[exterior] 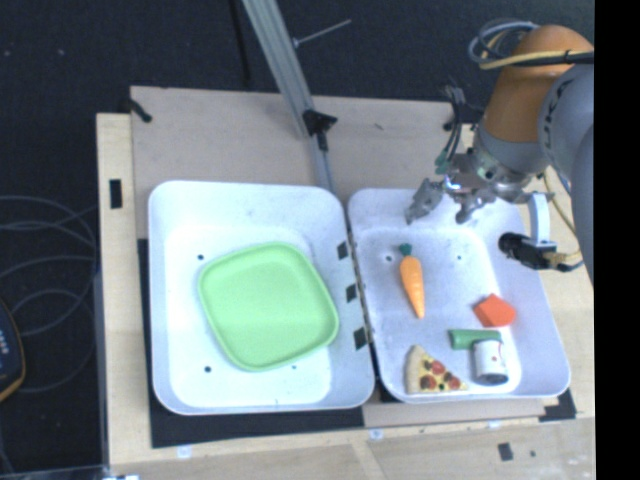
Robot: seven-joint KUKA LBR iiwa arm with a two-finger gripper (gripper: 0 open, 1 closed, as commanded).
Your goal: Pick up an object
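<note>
The bench point(230, 133) filled most of the frame, carrying two shallow white bins side by side. The left bin point(180, 218) held a large light-green square plate point(267, 305) near its centre. The right bin point(380, 218) held the small things: a toy carrot point(412, 282) at centre, an orange block point(495, 311) to its lower right, a pizza-slice toy point(432, 372) at the lower edge, and a green-and-silver can-like piece point(483, 353) beside it.

The arm point(525, 88) reached in at the upper right of the frame, and its gripper point(446, 202) hung over the right bin's upper rim with its fingers spread apart and nothing between them. Nothing had been grasped; the step in hand looked like the approach. The carrot lay nearest, below and slightly left of the gripper, so the next move probably called for travelling toward the frame's centre, descending, and closing across the carrot's narrow width.

The carrot sat with bare bin floor on all sides, well apart from the walls. The other three crowded the lower right corner, leaving less room for the fingers.
</note>
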